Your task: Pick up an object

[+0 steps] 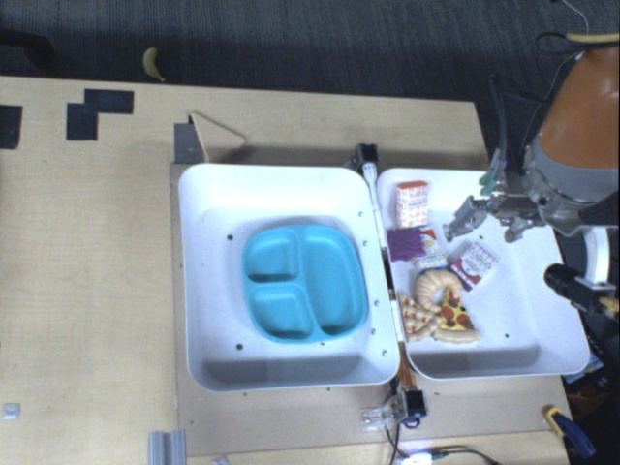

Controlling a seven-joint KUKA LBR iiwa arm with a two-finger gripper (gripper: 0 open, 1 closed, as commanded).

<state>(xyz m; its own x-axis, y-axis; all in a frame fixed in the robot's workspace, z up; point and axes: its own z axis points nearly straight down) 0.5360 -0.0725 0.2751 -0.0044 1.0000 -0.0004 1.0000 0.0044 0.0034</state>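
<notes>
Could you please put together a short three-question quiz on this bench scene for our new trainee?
1. True or false: the blue three-compartment plastic tray lies in the left white bin.
2. Which bin holds the small red-and-white carton? A) left B) right
3. Fill in: the two-finger gripper hovers above the ____ white bin.

Key: 1 true; 2 B; 3 right.

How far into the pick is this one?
Early. Done: the hand sits over the right bin. In hand: nothing visibly gripped. Left: the carton, purple packet, wrapper and toy food lie in the bin; one needs grasping and lifting.
</notes>
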